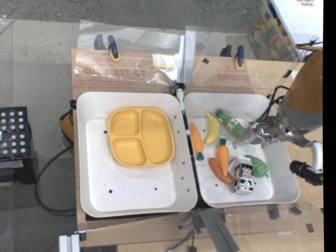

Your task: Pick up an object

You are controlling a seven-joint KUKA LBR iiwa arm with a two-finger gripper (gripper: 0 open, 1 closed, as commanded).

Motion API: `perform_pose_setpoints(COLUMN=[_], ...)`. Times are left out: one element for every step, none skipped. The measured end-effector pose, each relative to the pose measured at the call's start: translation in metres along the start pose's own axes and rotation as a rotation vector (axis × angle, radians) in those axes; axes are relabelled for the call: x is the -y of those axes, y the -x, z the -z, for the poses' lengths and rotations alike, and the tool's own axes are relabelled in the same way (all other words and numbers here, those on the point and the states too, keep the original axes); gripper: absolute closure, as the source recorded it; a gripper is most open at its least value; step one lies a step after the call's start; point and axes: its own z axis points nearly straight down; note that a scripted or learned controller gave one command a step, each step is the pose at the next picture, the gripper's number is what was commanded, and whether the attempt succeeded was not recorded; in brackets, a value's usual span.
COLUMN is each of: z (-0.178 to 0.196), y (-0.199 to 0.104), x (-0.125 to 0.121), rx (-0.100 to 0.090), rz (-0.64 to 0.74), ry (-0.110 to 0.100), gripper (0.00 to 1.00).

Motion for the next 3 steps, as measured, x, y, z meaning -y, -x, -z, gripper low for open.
perform_pose_setpoints(z=[-0.093,-0.085,0.085], y=[-0.061,-0.061,-0.102], x=[-0.017,-0.017,0.008], rx=[0.004,0.001,0.006], rz=[0.186,0.182,-0.182], ry=[0.000,-0.002,0.002], gripper=[0.00,1.00,1.00])
